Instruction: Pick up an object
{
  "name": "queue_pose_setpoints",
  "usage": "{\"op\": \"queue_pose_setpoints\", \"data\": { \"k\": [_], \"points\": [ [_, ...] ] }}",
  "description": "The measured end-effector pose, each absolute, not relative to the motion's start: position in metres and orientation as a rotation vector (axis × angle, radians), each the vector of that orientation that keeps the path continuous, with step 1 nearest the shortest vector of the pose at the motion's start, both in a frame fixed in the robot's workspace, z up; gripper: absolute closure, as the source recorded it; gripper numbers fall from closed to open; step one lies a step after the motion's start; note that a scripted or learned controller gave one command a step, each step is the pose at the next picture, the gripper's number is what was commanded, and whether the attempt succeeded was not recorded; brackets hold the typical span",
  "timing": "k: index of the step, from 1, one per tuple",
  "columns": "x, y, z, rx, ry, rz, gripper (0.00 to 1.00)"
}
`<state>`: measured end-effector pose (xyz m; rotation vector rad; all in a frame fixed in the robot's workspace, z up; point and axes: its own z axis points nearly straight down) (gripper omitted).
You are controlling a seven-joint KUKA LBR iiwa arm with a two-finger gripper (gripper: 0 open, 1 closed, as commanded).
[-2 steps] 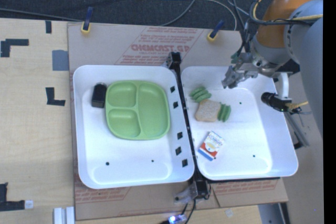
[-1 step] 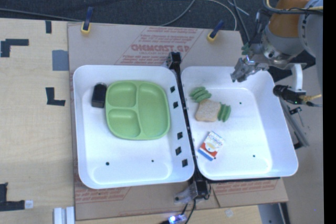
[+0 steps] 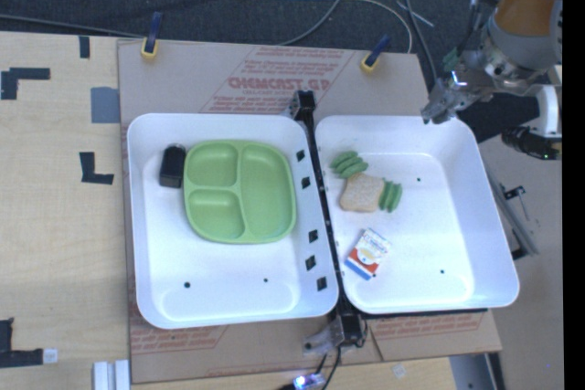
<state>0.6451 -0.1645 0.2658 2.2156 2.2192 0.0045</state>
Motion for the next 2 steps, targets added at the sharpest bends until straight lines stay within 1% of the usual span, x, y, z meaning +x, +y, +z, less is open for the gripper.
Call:
{"op": "queue_pose_setpoints", "data": {
  "k": [1,2],
  "points": [
    [0.638,-0.104,0.253,2.217,2.228,-0.002,1.0],
    [0.638,-0.049,0.236,2.217,2.228,-0.003,1.0]
  ]
}}
